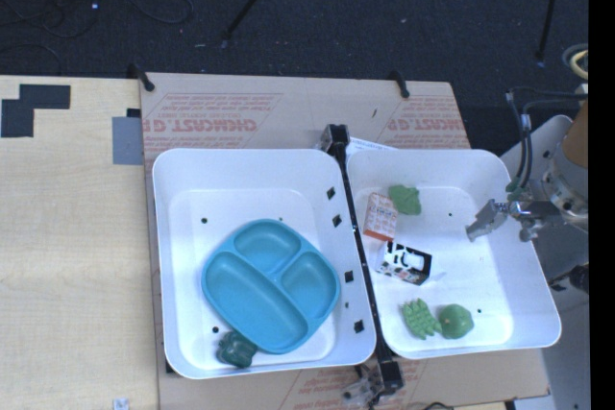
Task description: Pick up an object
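Observation:
The right bin holds several small things. A green lump lies near its back, with an orange and white packet just left of it. A black and white box sits in the middle. A green spiky piece and a green round piece lie near the front. My gripper hangs over the bin's right side, apart from all of them, with nothing seen in it.
The left bin holds a blue divided plate and a dark green object at its front left corner. A black divider runs between the bins. The arm reaches in from the right.

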